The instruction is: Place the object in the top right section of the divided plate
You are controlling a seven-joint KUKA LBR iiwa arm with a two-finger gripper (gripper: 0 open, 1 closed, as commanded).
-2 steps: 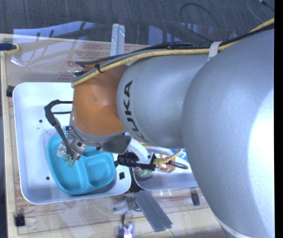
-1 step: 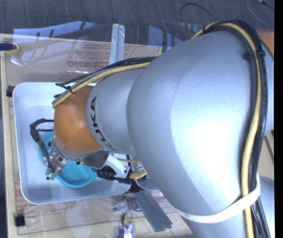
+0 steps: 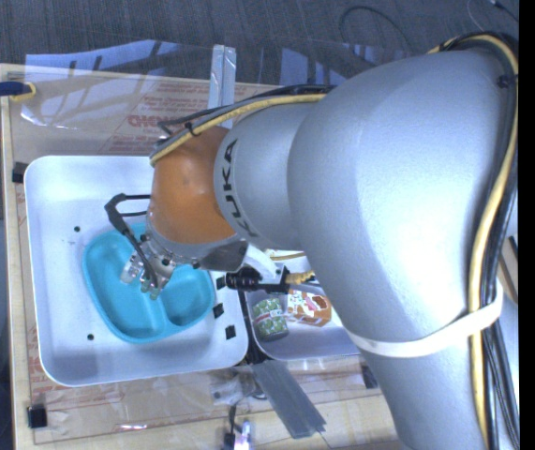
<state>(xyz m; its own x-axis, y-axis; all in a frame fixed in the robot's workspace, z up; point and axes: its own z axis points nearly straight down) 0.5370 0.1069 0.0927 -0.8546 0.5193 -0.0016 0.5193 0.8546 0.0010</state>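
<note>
Camera view. The divided plate [image 3: 122,293] is a turquoise-blue plastic dish with rounded corners and raised ridges that split it into sections. It lies tilted in the left white bin [image 3: 52,251], toward the bin's lower middle. Part of the plate is covered by the arm.

The tool [image 3: 145,275] hangs directly over the plate, near its upper right portion as seen here. Whether the tool is released or clenched cannot be determined; the fingertip area is small, glinting and blurred. No object can be identified between the tips.

The arm [image 3: 379,204] is grey and enters from the right, covering most of the right bin [image 3: 290,350]. An orange band [image 3: 183,195] sits above the wrist. Dark vertical lettering on the grey housing beside the band reads "KUKA".

In the exposed corner of the right bin lie small packaged items [image 3: 290,309], with green, white and orange-brown printing; their text is too small to read.

The surface [image 3: 108,120] behind the bins carries a clear sheet over red printed lettering, which is illegible. A blue clamp [image 3: 5,90] grips the surface's upper left corner.
</note>
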